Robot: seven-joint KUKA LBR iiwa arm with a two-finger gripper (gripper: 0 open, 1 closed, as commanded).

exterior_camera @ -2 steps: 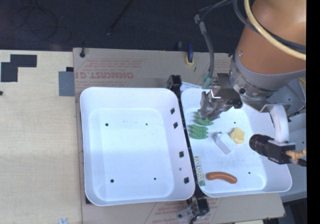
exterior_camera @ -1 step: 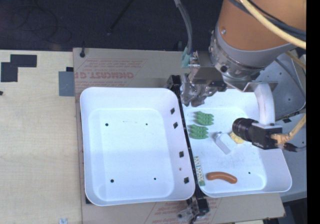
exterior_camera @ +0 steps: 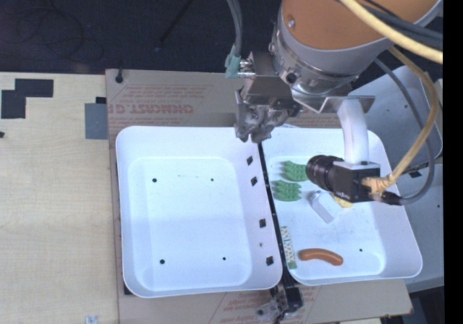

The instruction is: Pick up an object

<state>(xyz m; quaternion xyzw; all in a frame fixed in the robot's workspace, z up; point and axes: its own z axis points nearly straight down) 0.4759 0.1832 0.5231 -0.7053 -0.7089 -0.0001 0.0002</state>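
Two white bins [exterior_camera: 188, 272] sit on the desk [exterior_camera: 51, 207]; an orange sausage [exterior_camera: 320, 257] and green pieces [exterior_camera: 289, 180] lie in the right one. Whether the hand [exterior_camera: 253, 131] is apart or together, I cannot tell.

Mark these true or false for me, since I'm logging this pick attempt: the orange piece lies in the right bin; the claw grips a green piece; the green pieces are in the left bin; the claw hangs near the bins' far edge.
1. The orange piece lies in the right bin: true.
2. The claw grips a green piece: false; nothing shows between its tips.
3. The green pieces are in the left bin: false; they lie in the right bin.
4. The claw hangs near the bins' far edge: true, above the divide.
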